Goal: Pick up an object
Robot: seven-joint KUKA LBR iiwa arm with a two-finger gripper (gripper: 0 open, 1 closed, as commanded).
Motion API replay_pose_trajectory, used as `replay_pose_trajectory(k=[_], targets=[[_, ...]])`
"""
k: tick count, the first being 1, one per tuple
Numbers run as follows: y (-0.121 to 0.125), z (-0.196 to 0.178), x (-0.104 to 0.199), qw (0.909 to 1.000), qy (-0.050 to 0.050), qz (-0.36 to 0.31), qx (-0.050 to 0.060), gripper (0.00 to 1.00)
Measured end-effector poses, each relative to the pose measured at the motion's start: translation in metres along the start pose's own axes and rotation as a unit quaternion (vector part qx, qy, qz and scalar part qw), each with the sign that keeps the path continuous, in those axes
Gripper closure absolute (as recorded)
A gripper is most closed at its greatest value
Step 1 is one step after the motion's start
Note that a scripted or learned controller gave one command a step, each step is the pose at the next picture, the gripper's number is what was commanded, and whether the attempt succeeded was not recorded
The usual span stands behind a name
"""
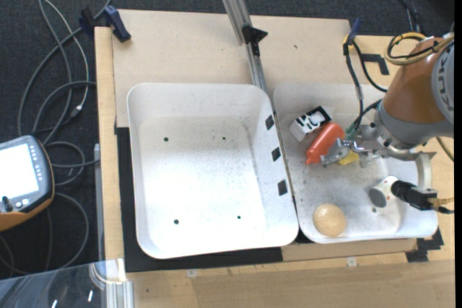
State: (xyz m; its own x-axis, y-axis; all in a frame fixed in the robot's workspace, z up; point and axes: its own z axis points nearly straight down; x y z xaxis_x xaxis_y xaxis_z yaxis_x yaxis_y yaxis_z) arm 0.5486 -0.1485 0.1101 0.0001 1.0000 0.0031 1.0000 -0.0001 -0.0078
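My gripper (336, 153) is low in the right bin (361, 223), reaching in from the right. Its tip is right against the lower right side of a red-orange oblong object (322, 141) that lies tilted on the bin floor. A small yellow piece (349, 159) shows just under the gripper. A white box with black markings (310, 122) sits just up and left of the red-orange object, touching or nearly touching it. A tan ball (329, 219) rests near the bin's front edge, apart from the gripper.
The left bin (144, 119) stands beside the right one, with a shared wall between them. A slanted metal rail (234, 3) crosses the bench at the back. Cables and a pendant (22, 180) lie on the floor to the left.
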Motion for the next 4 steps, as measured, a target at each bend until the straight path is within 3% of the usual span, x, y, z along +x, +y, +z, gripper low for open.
replay_pose_trajectory(k=[1,2,4], targets=[[0.000,0.019,0.001,1.0000,0.000,0.000,-0.001,0.00],[0.001,0.006,0.001,1.0000,0.000,0.000,-0.003,1.00],[0.009,-0.114,0.012,1.0000,-0.002,-0.001,-0.008,1.00]])
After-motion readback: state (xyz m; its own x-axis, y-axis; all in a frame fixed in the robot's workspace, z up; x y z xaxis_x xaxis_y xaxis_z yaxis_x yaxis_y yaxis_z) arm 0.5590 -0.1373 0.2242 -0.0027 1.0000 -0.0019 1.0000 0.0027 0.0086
